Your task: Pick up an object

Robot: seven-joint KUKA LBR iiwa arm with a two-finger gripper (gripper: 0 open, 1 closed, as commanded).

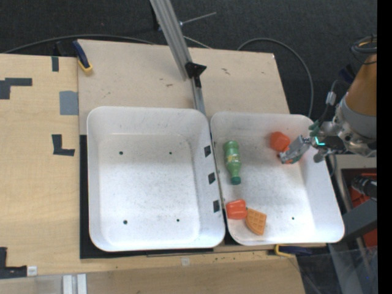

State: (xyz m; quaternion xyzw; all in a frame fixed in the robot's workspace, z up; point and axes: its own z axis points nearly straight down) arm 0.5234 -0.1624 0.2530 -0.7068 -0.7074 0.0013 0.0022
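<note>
The right bin (318, 219) holds a green bottle (232, 160) lying near its left wall, an orange-red round object (279, 141) toward the back, a red-orange block (236, 210) and an orange waffle-textured piece (256, 221) at the front left. My gripper (290, 154) reaches in from the right, low over the bin, just right of and below the round object. Nothing shows between its fingers.
The left bin (98, 182) sits beside the right one, sharing a middle wall. A metal pole (174, 32) slants over the bench at the back. A blue and yellow clamp (82, 57) lies at the back left of the bench.
</note>
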